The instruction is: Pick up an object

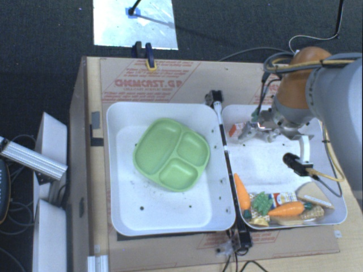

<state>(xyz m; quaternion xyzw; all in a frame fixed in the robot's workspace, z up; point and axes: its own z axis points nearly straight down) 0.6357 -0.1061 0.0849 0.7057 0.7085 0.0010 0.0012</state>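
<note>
Poised low over the right bin's [340, 211] far corner, gripper [255, 128] above a small red-white item [233, 130], probably for grasping; finger state unreadable.

Green divided plate [172, 154] lying tilted in the left white bin [122, 208]. Table [164, 81] covered by brown cardboard with red print; blue-and-yellow clamp [149, 54] at its far edge. Shiny metal sheet [134, 15] on dark floor [39, 44] beyond

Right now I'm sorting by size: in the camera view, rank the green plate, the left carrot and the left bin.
1. left bin
2. green plate
3. left carrot
</note>
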